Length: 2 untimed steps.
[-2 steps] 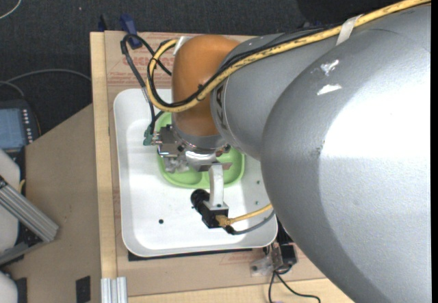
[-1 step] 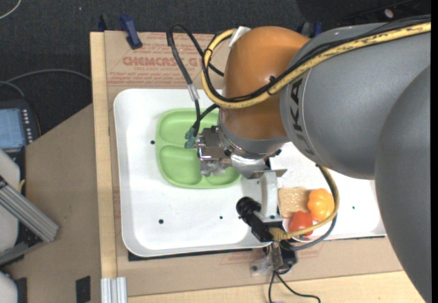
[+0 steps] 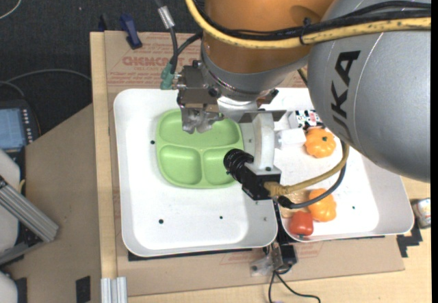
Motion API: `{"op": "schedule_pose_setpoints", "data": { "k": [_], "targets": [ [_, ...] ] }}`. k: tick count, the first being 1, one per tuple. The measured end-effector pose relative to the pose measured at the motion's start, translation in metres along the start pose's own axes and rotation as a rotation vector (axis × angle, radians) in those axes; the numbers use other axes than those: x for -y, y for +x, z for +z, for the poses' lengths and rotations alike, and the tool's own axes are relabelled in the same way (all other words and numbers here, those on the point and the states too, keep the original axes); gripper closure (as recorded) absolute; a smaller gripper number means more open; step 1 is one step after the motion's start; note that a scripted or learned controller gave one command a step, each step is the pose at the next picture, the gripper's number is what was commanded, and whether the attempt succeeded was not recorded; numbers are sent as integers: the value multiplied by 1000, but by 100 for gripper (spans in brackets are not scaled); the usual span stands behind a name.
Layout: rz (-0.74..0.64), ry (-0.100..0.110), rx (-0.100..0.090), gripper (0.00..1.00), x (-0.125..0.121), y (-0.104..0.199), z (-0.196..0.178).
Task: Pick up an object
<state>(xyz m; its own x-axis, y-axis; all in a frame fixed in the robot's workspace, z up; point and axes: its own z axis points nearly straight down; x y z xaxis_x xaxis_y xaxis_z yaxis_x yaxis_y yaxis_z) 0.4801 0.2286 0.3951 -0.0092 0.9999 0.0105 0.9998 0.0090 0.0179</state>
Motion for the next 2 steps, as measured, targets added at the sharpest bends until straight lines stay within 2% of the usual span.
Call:
{"op": "schedule_pose_setpoints", "data": {
  "k": [1,2],
  "targets": [
    [7,2,2,100,-2,-3,-126],
    [15,35,19,100,4,-52,37]
  ]
}}
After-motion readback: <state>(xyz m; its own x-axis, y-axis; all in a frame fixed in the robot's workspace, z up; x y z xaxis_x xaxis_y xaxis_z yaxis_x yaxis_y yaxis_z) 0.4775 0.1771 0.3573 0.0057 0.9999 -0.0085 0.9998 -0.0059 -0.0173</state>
